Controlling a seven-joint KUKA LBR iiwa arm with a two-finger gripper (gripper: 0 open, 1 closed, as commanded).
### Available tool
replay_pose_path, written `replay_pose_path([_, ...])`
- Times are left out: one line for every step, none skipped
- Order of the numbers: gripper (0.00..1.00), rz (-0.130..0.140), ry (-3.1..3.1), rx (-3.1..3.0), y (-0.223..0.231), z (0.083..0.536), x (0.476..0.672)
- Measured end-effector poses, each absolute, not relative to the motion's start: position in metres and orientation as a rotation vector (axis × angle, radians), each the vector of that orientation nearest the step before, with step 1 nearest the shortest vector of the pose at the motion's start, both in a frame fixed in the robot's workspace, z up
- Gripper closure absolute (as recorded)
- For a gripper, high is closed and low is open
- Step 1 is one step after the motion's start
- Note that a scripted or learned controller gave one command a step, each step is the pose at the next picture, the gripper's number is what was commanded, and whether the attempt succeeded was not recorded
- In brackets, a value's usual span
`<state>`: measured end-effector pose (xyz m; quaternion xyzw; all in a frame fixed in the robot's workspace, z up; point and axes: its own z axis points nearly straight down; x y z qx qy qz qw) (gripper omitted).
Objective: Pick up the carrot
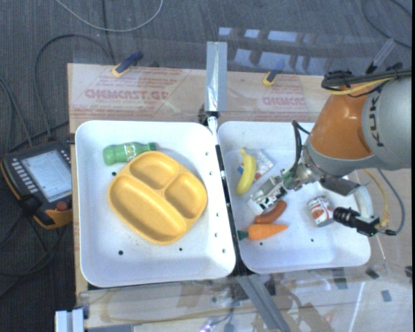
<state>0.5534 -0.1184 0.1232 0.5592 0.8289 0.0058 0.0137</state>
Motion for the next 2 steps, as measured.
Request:
replay_pose_path([0.00, 0.043, 2.632, 1.598, -0.1443, 0.1117, 0.5069])
replay_pose_path([0.00, 0.037, 2.660, 1.543, -0.1437, 0.1113, 0.5055])
